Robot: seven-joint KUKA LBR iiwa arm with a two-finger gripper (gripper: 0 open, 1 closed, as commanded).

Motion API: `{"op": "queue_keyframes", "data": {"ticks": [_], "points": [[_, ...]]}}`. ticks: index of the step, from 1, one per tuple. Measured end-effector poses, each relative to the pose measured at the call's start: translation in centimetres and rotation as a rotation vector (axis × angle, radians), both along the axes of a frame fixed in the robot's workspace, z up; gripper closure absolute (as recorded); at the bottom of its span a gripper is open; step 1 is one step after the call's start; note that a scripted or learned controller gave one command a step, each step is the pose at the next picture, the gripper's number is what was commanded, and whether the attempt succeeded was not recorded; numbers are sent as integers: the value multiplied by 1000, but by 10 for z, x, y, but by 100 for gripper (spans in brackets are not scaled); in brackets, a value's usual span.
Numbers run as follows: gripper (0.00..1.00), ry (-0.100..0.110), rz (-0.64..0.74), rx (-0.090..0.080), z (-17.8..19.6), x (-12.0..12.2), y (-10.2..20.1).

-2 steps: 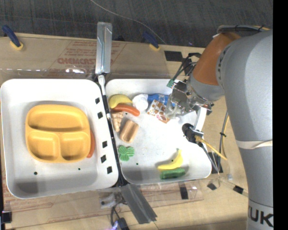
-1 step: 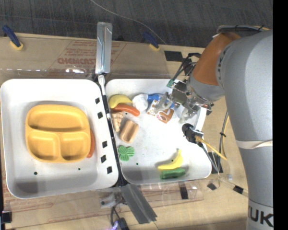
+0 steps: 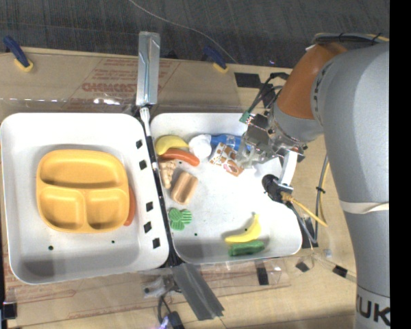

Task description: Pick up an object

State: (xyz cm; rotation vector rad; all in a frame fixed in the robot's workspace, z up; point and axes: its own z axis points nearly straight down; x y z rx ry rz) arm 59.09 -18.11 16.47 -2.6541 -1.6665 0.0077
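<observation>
The gripper (image 3: 248,155) is lowered over the far right part of the right bin (image 3: 212,249), at a blue-and-white packet (image 3: 227,153). Its opening cannot be determined; the wrist hides part of the packet and any contact.

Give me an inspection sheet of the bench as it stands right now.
Surface: two white bins, left bin and right bin, side by side on a cardboard-covered bench.
Job's things: in the right bin, banana, green toy, green leaf-shaped piece, hot dog, blue packet.
Clutter: yellow divided tray in the left bin.
Gripper: gripper low over the right bin's far right corner, by the blue packet.
Cables: cable across the floor; wires at the wrist.
Surroundings: blue clamps on the bench's far edge.
</observation>
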Motion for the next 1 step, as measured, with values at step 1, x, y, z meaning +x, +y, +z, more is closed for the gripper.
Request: {"op": "queue_keyframes", "data": {"ticks": [1], "points": [[0, 1, 1, 0, 0, 0, 0]]}}
